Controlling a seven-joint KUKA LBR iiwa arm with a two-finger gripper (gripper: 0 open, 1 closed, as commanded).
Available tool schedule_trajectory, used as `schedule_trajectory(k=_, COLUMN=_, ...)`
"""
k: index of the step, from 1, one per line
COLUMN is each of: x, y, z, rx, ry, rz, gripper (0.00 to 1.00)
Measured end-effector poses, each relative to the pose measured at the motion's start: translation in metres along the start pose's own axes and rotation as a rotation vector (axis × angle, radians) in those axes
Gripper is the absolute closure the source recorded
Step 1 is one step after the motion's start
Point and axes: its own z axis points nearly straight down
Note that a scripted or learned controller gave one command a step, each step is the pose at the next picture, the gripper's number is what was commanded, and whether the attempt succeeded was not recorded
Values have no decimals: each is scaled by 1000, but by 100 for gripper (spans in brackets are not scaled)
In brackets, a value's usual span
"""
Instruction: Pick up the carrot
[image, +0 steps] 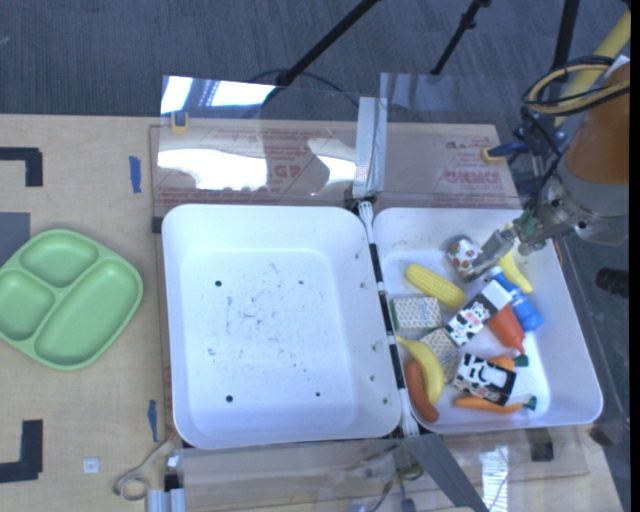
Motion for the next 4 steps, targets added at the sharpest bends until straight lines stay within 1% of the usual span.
schedule_trajectory(k=1, x=-70, y=17, z=62, rx=0, ry=0, rz=23, gripper=0)
schedule_trajectory(k=2, x=-33, y=-13, z=-13, rx=2, ry=2, rz=-157, gripper=0)
schedule_trajectory(k=3, x=-45, y=51, z=43, rx=-2, ry=-1, rz=-333, gripper=0)
schedule_trajectory(k=4, x=-11, y=62, z=40, rx=0, ry=2, rz=-490, gripper=0)
